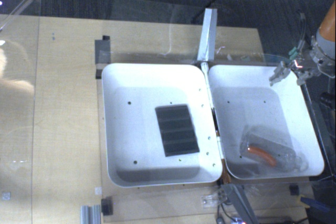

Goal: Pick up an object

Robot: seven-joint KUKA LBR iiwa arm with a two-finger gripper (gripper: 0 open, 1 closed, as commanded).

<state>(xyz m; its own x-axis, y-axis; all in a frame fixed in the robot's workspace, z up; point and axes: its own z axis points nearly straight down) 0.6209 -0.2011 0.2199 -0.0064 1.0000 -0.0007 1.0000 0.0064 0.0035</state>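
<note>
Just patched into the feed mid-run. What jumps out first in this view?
The dark ribbed slab lying flat in the middle of the left bin stands out most against the white. Next, a clear bottle with something orange inside lies in the near part of the right bin. The gripper sits at that bin's far right corner, away from both.

Even overhead light, soft focus, glare at left edge.
</note>
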